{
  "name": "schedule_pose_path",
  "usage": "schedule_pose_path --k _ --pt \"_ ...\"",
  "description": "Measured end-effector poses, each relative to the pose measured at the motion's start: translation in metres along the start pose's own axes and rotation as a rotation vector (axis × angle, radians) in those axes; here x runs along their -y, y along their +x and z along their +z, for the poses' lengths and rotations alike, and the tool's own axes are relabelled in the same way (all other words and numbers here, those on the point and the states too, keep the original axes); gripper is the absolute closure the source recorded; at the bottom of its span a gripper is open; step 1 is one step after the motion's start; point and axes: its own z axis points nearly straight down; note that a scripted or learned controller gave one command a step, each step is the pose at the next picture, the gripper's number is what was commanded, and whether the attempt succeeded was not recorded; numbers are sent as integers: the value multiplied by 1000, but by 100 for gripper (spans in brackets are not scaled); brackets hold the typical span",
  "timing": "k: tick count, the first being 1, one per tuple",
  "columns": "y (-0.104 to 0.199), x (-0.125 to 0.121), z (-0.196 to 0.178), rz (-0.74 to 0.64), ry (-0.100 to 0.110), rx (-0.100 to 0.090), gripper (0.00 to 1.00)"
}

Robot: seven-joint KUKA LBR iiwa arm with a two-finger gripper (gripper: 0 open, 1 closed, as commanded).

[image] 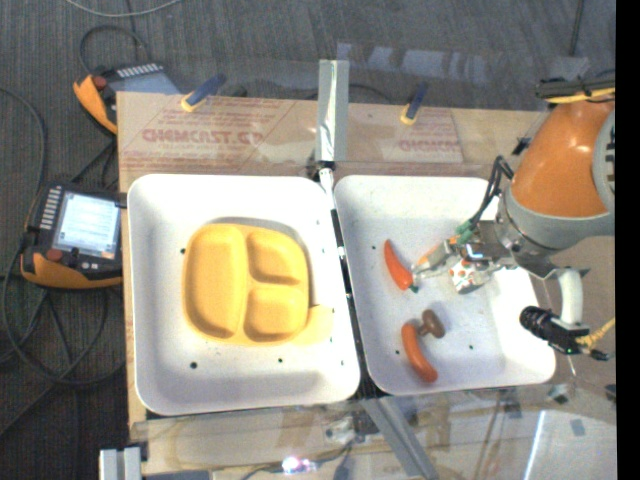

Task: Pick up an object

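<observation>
Three small objects lie in the right bin (500, 368). An orange sausage-shaped piece (398, 265) rests near the bin's left side. A second orange sausage (419, 353) lies toward the front, and a small brown piece (431, 323) sits at its upper end. My gripper (437, 263) reaches in from the right, low over the bin floor. Its tip is just right of the upper orange sausage, close to it or touching it. The grey and orange arm (560, 178) covers the bin's right rear corner.
The left bin (145, 268) holds a yellow compartment tray (248, 281). A raised divider (340, 258) separates the two bins. A black fitting (545, 323) hangs over the right bin's right rim. A teach pendant (75, 233) lies on the floor, left of the bench.
</observation>
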Motion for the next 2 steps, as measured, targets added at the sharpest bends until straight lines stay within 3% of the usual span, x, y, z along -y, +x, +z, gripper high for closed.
schedule_pose_path --k 1,2 --pt "-3 10 117 66 -8 2 0" --pt "-14 -47 120 -67 -14 4 0"
